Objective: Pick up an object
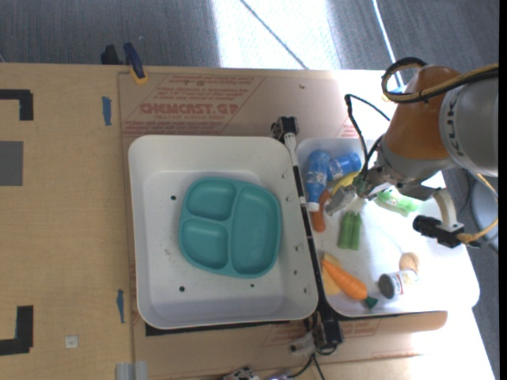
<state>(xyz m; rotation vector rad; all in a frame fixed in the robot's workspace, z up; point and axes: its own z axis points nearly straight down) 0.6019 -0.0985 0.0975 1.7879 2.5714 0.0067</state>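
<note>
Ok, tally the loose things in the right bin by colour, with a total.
Blue: 1, the bottle
Green: 2, the cucumber-like piece and the pale green piece
Orange: 1, the carrot
White: 1, the small bottle
Total: 5 clearly told apart
</note>
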